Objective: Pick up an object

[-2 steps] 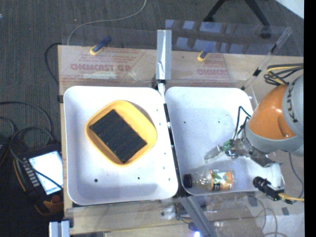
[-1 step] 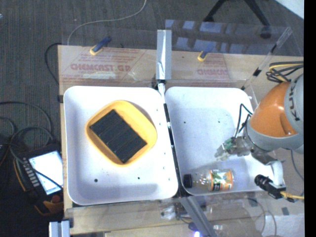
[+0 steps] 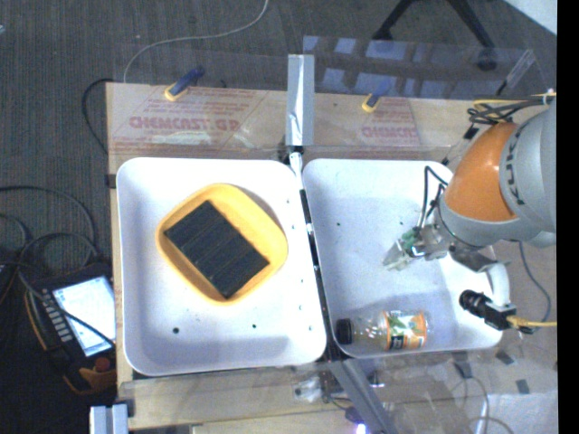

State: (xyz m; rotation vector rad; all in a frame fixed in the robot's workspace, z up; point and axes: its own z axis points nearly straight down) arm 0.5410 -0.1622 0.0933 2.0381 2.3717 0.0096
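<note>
A yellow dish (image 3: pixel 262 211) lies in the left bin (image 3: pixel 145 315) with a dark ridged rectangular pad (image 3: pixel 217 249) resting in it. A small clear bottle (image 3: pixel 384 329) with a black cap and an orange label lies on its side against the front wall of the right bin (image 3: pixel 362 197). My gripper (image 3: pixel 403 250) hangs over the right half of the right bin, above and a little right of the bottle, and apart from it. The grey arm with its orange band (image 3: pixel 479 188) reaches in from the right.
A metal divider post (image 3: pixel 298 98) stands at the back between the bins. Yellow-and-blue clamps (image 3: pixel 183 82) sit on the bench's back board. A black cable plug (image 3: pixel 479 306) hangs by the right bin's front right corner. A tablet (image 3: pixel 81 310) lies on the floor at left.
</note>
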